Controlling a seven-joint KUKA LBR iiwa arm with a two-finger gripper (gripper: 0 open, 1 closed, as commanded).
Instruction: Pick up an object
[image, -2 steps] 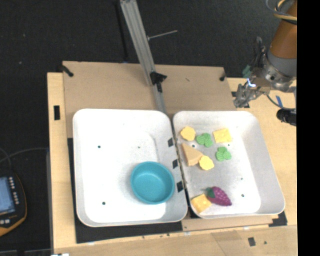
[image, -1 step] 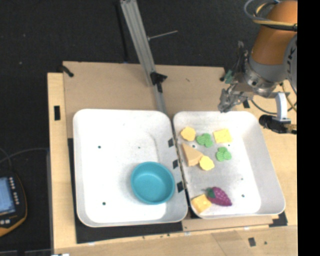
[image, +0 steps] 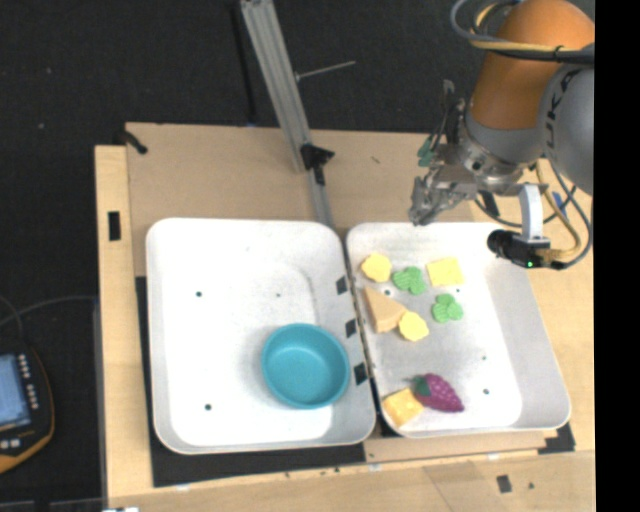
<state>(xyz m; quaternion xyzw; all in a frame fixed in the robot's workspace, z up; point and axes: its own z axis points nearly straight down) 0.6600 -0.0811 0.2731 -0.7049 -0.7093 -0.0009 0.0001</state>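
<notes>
Up at the far rim of the right bin (image: 548, 370), the gripper (image: 428, 210) hangs just above the bench (image: 220, 170), its tip pointing down toward the bin's back edge. Whether it is released or clenched, I cannot tell from this angle; nothing shows in its grasp. Above it sits the arm's orange band (image: 525, 50) and grey wrist, with cables looping off to the side.

Down in the right bin, the objects are all lying loose. A yellow round piece (image: 376, 267) sits near the back left corner, with a green leafy piece (image: 408, 280) just beside it and a yellow square block (image: 445, 272) further right. Below those, a tan wedge (image: 381, 312) lies against the left wall, touching a yellow lump (image: 414, 326), and a second green leafy piece (image: 448, 309) rests just to the right. Toward the front, a purple grape bunch (image: 439, 393) lies just beside a yellow-orange block (image: 402, 407) in the front left corner.

Over in the left bin (image: 200, 260), a teal bowl (image: 305, 365) stands upright near the front right, close to the wall between the two bins. A grey metal pole (image: 285, 100) slants across the back of the bench. At the left edge, a handheld pendant with a screen (image: 18, 395) sits off the bench.
</notes>
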